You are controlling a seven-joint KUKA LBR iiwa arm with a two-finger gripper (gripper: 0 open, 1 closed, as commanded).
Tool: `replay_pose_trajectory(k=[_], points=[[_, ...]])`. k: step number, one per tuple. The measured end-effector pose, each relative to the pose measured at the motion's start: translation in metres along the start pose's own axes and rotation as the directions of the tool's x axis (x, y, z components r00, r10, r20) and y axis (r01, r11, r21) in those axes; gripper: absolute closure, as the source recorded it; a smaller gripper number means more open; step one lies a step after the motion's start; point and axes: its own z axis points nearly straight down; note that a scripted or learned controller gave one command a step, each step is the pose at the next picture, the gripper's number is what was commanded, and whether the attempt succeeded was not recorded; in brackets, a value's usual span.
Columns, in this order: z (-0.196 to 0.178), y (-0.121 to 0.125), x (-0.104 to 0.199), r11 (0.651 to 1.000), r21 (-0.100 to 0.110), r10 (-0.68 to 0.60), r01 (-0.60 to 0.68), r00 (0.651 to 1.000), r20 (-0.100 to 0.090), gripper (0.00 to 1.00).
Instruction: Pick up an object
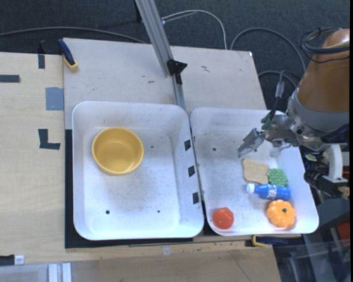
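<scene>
Left bin (pixel 82 157): we note a single yellow bowl (pixel 117 150) sitting upright in the near-left part, well apart from every wall but the left one. It lies far from the arm, so we judge it an unlikely target for now. The rest of that floor gives wide room for a set-down.

Divider between bins: two rims touching, a raised ridge the arm must clear if it crosses.

Right bin (pixel 223 134): the objects crowd its near-right corner. Red tomato (pixel 223 217) alone near the front rim, with open floor on its left and behind it. To its right, a tan cracker-like slab (pixel 255 170), a green-patterned piece (pixel 277 177) just beside it, a blue bottle (pixel 271 191) lying on its side against both, and an orange pumpkin (pixel 281 213) near the front-right corner. Tight cluster; we judge a clean grasp there hard, with the walls hemming in the pumpkin.

End effector (pixel 259 141): hangs over the right bin's far-right area, just behind the cracker, tilted. Its fingers stand apart, nothing between them. We judge the cracker or bottle the nearest candidates.
</scene>
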Motion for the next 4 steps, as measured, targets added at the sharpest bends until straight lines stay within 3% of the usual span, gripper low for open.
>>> replay_pose_trajectory(k=[1, 4], points=[[0.000, 0.000, 0.000, 1.000, 0.000, 0.000, 0.000, 1.000, 0.000, 0.00], [0.163, 0.013, -0.002, 1.000, 0.008, 0.001, -0.001, 1.000, -0.001, 0.00]])
